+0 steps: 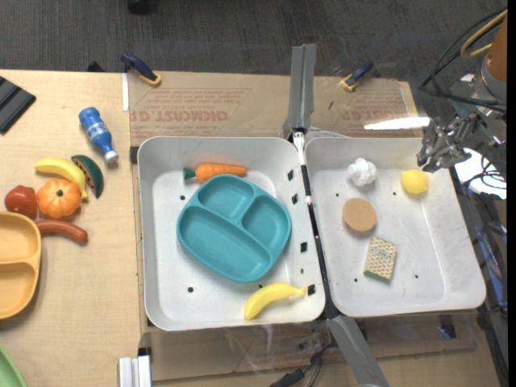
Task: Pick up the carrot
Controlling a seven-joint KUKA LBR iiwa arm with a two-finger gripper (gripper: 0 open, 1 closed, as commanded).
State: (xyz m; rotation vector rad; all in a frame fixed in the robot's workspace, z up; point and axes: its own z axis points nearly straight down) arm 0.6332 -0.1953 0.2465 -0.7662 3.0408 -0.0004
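Now the carrot (219,170) lies in the left bin (153,240), on its side near the far wall, its green top pointing left and its orange tip pointing right. It sits just beyond the far rim of a teal divided plate (234,227), which fills the middle of that bin; whether the two touch is hard to tell. A yellow banana (272,299) rests at the near edge of the same bin, just past the plate's near rim.

Over at the far right, the pincer (439,150) hangs above the far right corner of the right bin (451,289), well apart from the carrot. Its dark fingers blur together against cables, so I cannot tell whether they are spread or pressed together. Nothing shows between them.

A yellow lemon (414,181) lies in the right bin just near and left of the pincer. Further left in that bin sit a crumpled white ball (362,171), a round tan disc (359,214) and a green-edged sponge (380,260).

On the counter (89,297) left of the bins lie a blue bottle (98,135), a second banana (61,171), a small orange pumpkin (59,199), a red tomato (21,201), a brown sausage (63,230) and an orange divided tray (16,266).
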